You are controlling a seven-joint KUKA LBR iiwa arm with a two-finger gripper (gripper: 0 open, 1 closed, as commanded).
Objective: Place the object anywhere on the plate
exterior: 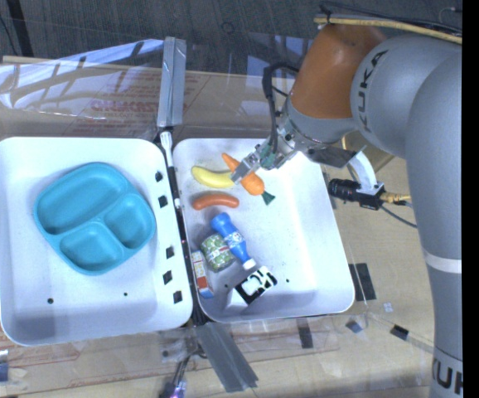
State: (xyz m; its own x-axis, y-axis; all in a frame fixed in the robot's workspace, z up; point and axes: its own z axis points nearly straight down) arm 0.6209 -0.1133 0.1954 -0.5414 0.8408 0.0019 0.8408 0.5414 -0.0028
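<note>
Partial "KU" lettering low on the arm [443, 377]. Carrot [250, 180] right beneath the hand [260, 161], touching; grip impossible to tell.

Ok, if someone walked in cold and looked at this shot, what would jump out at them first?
Probably the big grey arm with its orange band, reaching in from the right so that its gripper sits low over the carrot at the top of the right bin. Next, the blue divided plate, alone in the left bin. Then the toy food near the gripper: a banana and a sausage.
</note>
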